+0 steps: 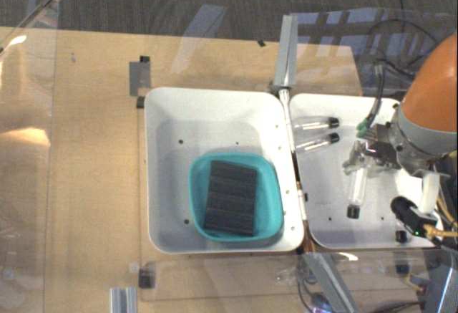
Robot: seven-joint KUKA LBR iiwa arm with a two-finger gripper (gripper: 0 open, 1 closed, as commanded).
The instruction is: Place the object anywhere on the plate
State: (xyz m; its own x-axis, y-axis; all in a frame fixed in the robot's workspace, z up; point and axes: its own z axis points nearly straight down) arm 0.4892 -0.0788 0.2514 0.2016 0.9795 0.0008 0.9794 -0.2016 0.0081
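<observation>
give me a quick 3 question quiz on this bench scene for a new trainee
1. True or false: the dark ridged block already lies on the teal plate.
2. Which bin holds the clear tubes? A) left bin B) right bin C) neither
3. Fill in: the arm's tool hangs over the ____ bin.

Key
1. True. The block lies on the plate, which sits in the left bin.
2. B. Two tubes lie near the right bin's upper left corner, and a third tube lies under the tool.
3. Right.

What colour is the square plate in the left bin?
Teal, seen in the camera view: the plate carries a dark grey ridged block.
</observation>
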